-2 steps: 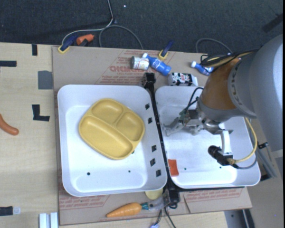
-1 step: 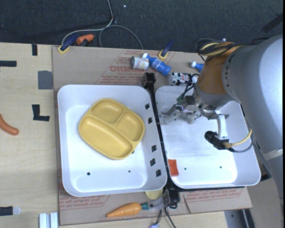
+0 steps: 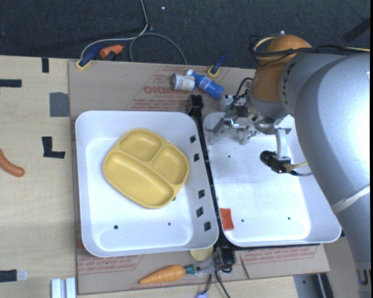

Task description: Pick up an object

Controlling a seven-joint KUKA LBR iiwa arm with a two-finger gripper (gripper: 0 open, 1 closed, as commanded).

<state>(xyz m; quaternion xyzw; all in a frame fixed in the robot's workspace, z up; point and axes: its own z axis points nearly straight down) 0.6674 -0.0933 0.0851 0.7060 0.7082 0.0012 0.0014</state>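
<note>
While my claw (image 3: 245,126) hangs over the right bin's (image 3: 298,228) far edge, its grip unreadable, I must next reach the yellow divided plate (image 3: 146,166).

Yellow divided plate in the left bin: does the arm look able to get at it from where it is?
Probably yes. The yellow divided plate lies uncovered in the left bin, with nothing on top; the arm over the right bin need only cross the low divider.

Yellow divided tray (image 3: 147,167) lying flat in the left bin (image 3: 90,228), turned at a slant, nothing on it.
</note>
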